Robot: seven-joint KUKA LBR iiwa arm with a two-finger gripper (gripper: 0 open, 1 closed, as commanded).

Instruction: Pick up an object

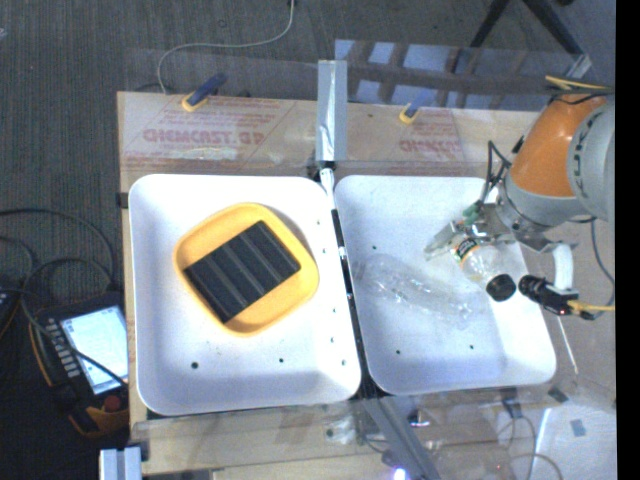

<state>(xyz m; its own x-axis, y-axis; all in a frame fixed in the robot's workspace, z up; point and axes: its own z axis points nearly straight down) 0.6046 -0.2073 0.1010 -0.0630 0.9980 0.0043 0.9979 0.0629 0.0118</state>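
Nearest me, I see the left bin (160, 368) holding a yellow dish (195, 243) with a black ribbed insert (243, 268), lying tilted near that bin's middle, and beside it the right bin (520, 358) with a crumpled clear plastic object (415, 288) lying flat across its floor. Farther back in the right bin, the gripper (462, 243) sits low over the floor just past the plastic's far end, and I cannot tell how wide its fingers stand or whether they have anything. Behind it rises the arm's orange band (545, 158).
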